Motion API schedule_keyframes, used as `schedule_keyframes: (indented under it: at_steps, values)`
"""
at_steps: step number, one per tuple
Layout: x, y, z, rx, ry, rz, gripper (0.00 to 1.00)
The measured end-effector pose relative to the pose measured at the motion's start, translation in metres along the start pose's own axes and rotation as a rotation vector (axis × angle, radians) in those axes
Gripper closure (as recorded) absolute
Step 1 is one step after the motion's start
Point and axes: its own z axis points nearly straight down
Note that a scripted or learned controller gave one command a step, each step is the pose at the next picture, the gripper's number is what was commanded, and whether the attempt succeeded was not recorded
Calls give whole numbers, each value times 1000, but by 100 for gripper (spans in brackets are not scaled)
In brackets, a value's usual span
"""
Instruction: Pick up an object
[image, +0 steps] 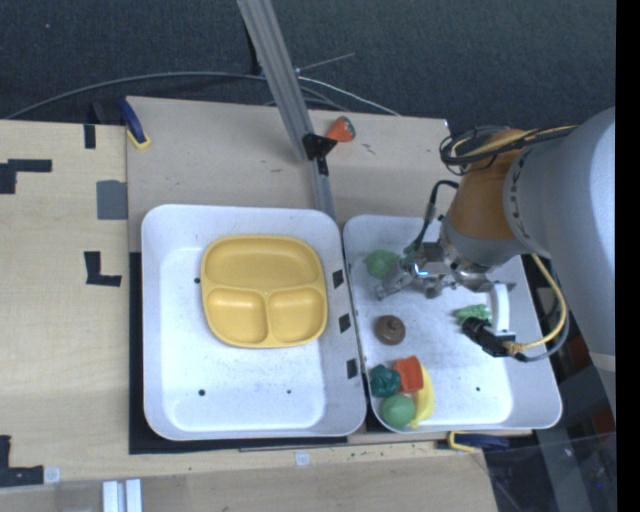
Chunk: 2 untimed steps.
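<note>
My gripper (411, 288) hangs low over the back of the right bin (530, 400), its two metal fingers spread open with only bare bin floor between them. A pale green lump (381, 263) lies just to the left of the left finger, close to it but outside the gap. A brown round piece (389, 327) sits a little in front of the gripper. At the bin's front left corner a teal piece (383, 380), an orange-red block (410, 374), a yellow piece (426, 398) and a green ball (398, 409) are bunched together.
A yellow divided plate (265, 290) lies in the left bin (170, 400). A small green item (472, 316) sits beside the arm's black cable plug on the right. A grey pole (285, 90) with an orange clamp (341, 128) stands behind the bins.
</note>
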Motion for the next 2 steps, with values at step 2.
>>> schedule_keyframes:
  at_steps: [2]
  values:
    - [4,-4,-72,-4,1,0,100]
